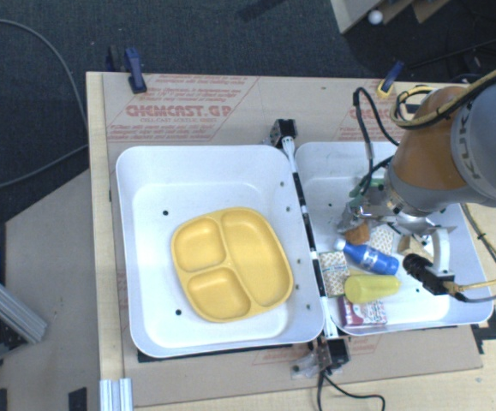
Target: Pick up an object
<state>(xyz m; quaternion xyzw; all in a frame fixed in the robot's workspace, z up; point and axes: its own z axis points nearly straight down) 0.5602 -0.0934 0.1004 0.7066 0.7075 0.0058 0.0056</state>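
Camera view: the arm [453,144] is seen lowered into the right bin [333,165] at right of frame; the blue bottle [373,259] and yellow object [372,288] are found just below the gripper [372,217], long axes roughly horizontal; the gripper's state cannot be told, being masked by the wrist; the yellow tray [230,264] is seen in the left bin [145,178].

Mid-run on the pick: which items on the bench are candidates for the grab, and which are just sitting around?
Pick candidates, all in the right bin under the gripper:
- blue bottle
- yellow object
- flat printed packets

Just lying about:
- yellow divided plate in the left bin
- blue clamps on the cardboard
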